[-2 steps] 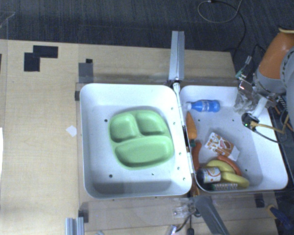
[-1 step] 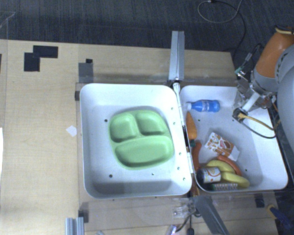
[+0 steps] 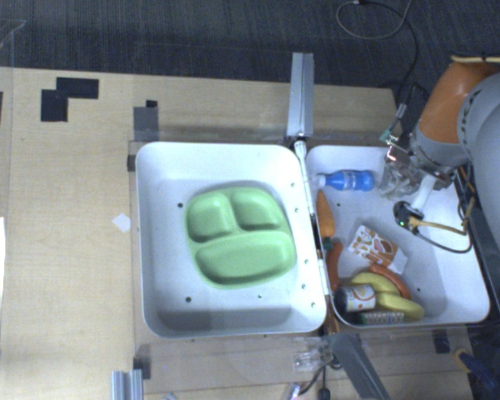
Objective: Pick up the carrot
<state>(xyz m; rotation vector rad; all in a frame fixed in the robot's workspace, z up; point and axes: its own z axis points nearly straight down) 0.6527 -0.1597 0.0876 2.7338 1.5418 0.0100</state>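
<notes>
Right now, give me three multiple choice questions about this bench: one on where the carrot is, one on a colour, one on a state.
1. Where does the long orange carrot lie?
A. On the green tray
B. Along the right bin's left wall
C. On the bench

2. What colour is the three-section plastic tray in the left white bin?
A. Green
B. Blue
C. Red

3. How is the clear bottle with the blue label posed?
A. Upright
B. On its side
C. Upside down

B: the carrot hugs the wall of the right white bin. A: the tray is pale green. B: the bottle lies flat.
</notes>
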